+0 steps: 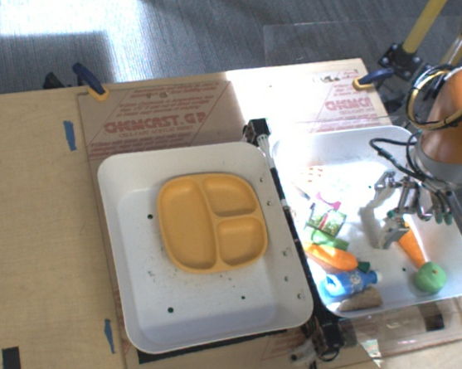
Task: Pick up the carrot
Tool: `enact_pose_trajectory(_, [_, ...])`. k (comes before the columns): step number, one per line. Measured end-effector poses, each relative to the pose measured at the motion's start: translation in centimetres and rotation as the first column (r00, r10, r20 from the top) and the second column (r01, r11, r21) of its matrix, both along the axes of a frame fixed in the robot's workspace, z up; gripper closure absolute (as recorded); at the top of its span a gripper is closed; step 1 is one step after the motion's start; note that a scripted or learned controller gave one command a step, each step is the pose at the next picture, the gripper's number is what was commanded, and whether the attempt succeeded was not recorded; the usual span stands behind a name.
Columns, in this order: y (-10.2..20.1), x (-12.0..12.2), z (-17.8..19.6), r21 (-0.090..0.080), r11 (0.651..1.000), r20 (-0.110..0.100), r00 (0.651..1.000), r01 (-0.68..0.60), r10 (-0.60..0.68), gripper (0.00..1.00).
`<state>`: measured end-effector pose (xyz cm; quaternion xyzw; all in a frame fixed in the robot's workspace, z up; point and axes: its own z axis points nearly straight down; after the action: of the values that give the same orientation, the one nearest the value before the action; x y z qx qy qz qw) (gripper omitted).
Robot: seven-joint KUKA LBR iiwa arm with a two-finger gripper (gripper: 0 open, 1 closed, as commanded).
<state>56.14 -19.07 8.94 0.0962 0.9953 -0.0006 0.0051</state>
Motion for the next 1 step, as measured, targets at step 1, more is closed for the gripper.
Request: enact_pose_trajectory(1, [0.32, -1.94, 0.03, 0.001, 0.998, 0.002, 0.998, 0.067, -0.067, 0.0])
